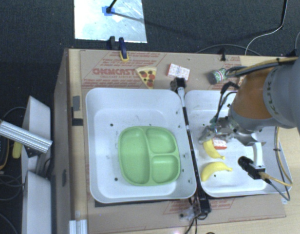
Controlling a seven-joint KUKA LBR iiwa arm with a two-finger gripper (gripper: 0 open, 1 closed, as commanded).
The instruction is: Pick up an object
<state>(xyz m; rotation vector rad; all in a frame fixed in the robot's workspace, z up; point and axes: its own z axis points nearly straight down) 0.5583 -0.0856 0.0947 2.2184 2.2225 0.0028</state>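
As the bench stands, it carries two shallow white bins side by side across the middle of the frame. The left bin holds one green divided plate, lying flat at lower centre. The right bin sits at right of centre. The arm enters from the right edge and overhangs the upper right part of that bin.

The gripper hangs low at the left-centre of the right bin. Its state cannot be told from this angle, and nothing is seen held in it.

Two candidate objects lie in the right bin. The upper banana is directly below the gripper in the frame and appears to be the nearer target. The lower banana lies apart from it, toward the bin's lower edge. A small red-and-white item lies just beside the upper banana on its right; contact between them cannot be confirmed.

Assessment: the upper banana looks like a toy, so probably light, rigid and smooth-skinned, and not fragile. Its curve and tapered ends invite slipping. Recommended hold is across the thick middle, closing on the narrow width, not on either tip. The adjacent small item risks being caught in the same closure.
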